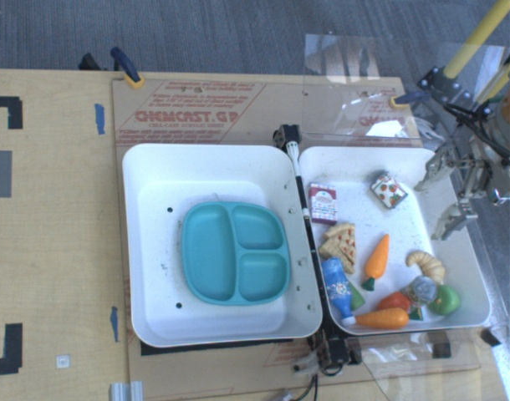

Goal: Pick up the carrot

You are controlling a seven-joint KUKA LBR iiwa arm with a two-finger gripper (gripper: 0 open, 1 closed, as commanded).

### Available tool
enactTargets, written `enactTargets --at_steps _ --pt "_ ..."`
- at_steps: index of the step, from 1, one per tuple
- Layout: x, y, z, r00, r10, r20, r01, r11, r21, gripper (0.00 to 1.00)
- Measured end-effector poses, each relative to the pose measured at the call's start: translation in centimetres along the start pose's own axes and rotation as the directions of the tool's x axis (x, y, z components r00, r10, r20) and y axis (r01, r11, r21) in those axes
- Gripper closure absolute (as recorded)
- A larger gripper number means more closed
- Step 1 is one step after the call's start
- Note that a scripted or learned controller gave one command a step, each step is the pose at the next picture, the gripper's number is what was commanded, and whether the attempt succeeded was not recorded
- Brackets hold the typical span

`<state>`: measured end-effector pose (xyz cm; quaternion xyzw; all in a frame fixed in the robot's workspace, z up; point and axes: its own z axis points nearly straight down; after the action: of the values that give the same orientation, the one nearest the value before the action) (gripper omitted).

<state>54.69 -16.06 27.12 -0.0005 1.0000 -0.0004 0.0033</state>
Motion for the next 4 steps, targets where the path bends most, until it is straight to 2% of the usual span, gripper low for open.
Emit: enactTargets --at_steps 1,2,3,4 --pt "2.9 2.1 14.0 0.996 -0.084 -0.012 0.084 0.996 -0.006 0.0" --pt "2.2 5.1 17.6 0.997 -0.078 0.003 0.078 0.997 0.0 0.0" --pt "5.8 5.8 17.9 0.973 0.228 0.015 -0.228 0.974 -0.002 0.0" --pt "5.3 5.9 16.7 0.974 0.227 0.027 -0.227 0.974 -0.002 1.0"
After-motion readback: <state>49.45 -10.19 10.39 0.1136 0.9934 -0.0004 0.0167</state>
